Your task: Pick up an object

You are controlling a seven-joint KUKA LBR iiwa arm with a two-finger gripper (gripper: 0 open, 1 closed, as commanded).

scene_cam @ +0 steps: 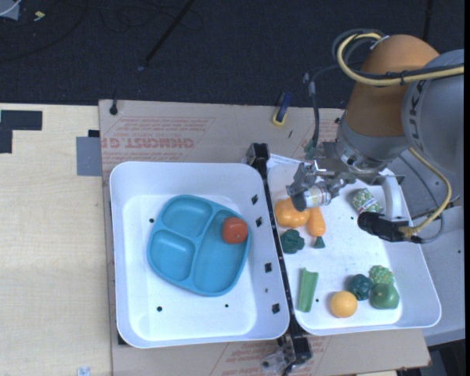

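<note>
The left bin (133, 304) carries a blue divided plate (196, 245), lying a little askew toward the bin's right side; a small red tomato (235, 230) sits in the plate's right-hand compartment, close to its rim; a black divider (270, 241) runs between the two bins. Just past it, in the right bin (419, 304), an orange-yellow piece (290, 212) lies at the upper left with an orange carrot (317, 222) touching its right side; a dark green broccoli (291, 242) sits just below them, and a tiny dark green scrap (319, 242) beside it; lower down lies a long green stalk (307, 290), tilted slightly; near the bin's bottom edge is a round orange fruit (343, 304), and to its right a dark green lump (361, 287) and a light green bumpy piece (382, 288) huddle together. Up near the far wall rests a green-and-white patterned ball (366, 201). The gripper (307, 197) hangs low over the orange-yellow piece, right at its upper edge; whether the claw is apart or closed I cannot tell from here; the grey arm (407, 108) with its orange band looms in from the right.
</note>
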